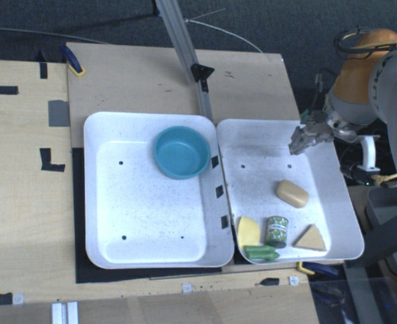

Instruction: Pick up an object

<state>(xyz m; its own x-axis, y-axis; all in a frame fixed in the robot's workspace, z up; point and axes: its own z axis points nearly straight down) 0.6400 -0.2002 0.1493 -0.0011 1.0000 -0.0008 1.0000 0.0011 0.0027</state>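
Grey gripper (pixel 300 142) hangs above right bin (pixel 333 181).

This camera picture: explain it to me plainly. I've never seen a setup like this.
One camera looks down at a slant on a bench with two shallow white bins. The grey and orange machine at the right is a robot arm; its gripper hangs over the right bin's far edge, with nothing visibly between its fingers. The left bin holds a blue bowl. The right bin holds a tan oval block, a yellow piece, a green piece, a small green can and a tan wedge.
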